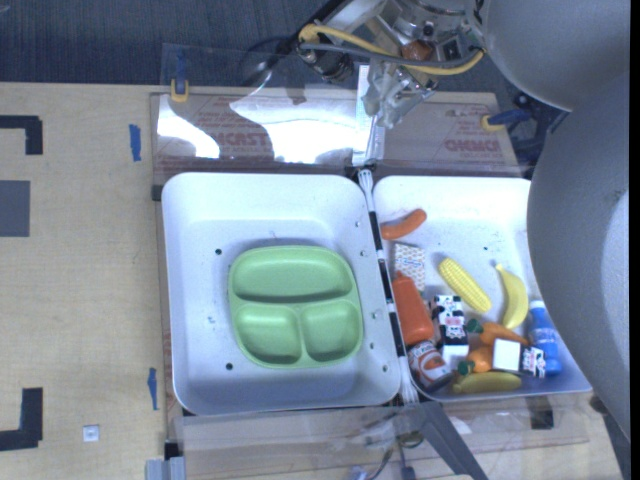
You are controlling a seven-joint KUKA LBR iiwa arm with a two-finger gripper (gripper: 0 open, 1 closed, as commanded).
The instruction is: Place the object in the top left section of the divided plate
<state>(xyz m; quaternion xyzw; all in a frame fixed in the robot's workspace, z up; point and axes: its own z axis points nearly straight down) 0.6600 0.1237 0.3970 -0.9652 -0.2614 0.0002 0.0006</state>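
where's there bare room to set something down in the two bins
Left white bin: the green divided plastic plate sits mid-bin with all three sections bare, and a bare white strip lies between the plate and the bin walls. Right white bin: bare along the top, above the orange toy sausage. Lower down it is crowded: yellow toy corn cob, yellow banana, orange bottle.

divided plate (293, 305) in left bin (190, 218)

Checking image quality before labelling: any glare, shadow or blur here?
Camera view: bright glare on the clear panel behind the bins; soft shadow inside the left bin around the green plate; the arm at right is near and blurred; the gripper looks slightly soft.
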